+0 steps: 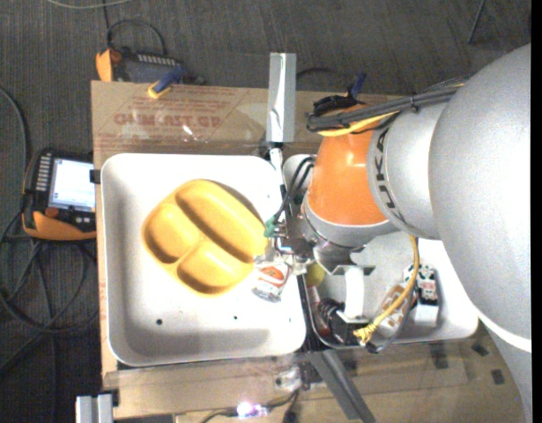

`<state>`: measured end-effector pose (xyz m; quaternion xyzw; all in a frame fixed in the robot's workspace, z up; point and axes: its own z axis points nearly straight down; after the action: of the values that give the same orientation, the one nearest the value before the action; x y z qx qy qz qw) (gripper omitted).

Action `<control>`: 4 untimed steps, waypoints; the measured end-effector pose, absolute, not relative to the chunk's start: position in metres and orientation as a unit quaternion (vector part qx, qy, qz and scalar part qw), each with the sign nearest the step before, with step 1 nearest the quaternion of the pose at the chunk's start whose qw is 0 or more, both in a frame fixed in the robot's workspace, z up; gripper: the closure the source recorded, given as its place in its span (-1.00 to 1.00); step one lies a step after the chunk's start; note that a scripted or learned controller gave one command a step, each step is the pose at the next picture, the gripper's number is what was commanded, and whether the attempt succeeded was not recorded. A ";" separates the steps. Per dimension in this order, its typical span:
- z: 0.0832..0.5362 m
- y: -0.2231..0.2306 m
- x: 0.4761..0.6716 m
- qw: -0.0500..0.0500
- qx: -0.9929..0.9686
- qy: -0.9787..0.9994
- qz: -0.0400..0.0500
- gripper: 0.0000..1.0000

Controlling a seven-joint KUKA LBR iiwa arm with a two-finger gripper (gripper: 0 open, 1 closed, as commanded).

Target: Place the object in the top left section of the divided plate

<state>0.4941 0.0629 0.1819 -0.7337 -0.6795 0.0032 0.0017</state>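
Our claw hangs at the left bin's right edge; we cannot tell its state. A small red-and-white object sits just below it. The yellow divided plate lies just left; we must lift clear of its rim first.

Yellow divided plate sits tilted in left white bin, toward its 1 o'clock corner. Small red-white object touches plate's 4 o'clock edge, at gripper. Grey arm w/ orange band covers right bin.
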 end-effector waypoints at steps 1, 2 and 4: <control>0.182 0.063 0.494 0.002 -0.734 -0.679 0.003 -1.00; 0.182 0.063 0.494 0.002 -0.734 -0.679 0.003 -1.00; 0.217 0.134 0.483 0.000 -0.780 -0.626 0.003 1.00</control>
<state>0.4827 0.1338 0.2173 -0.7796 -0.6263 0.0031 0.0003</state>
